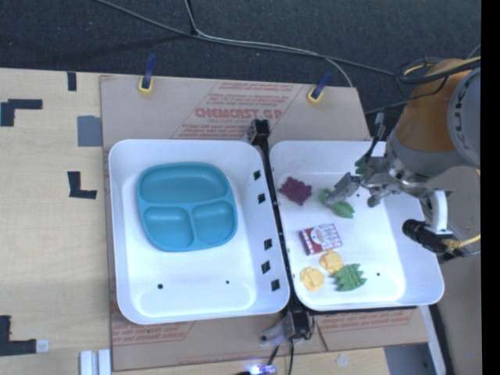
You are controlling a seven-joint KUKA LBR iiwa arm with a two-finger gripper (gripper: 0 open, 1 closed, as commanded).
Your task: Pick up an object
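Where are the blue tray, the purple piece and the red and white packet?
blue tray (187, 207): camera view, its middle.
purple piece (295, 190): camera view, its centre.
red and white packet (320, 238): camera view, its face.

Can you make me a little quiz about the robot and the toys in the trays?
1. True or false: the blue plate lies in the same bin as the purple toy.
2. Which thing is nearest the gripper? A) the red-and-white packet B) the green toy by the fingers C) the yellow pieces
3. Fill in: the arm's band above the wrist is ____.

Key: 1 false; 2 B; 3 orange.
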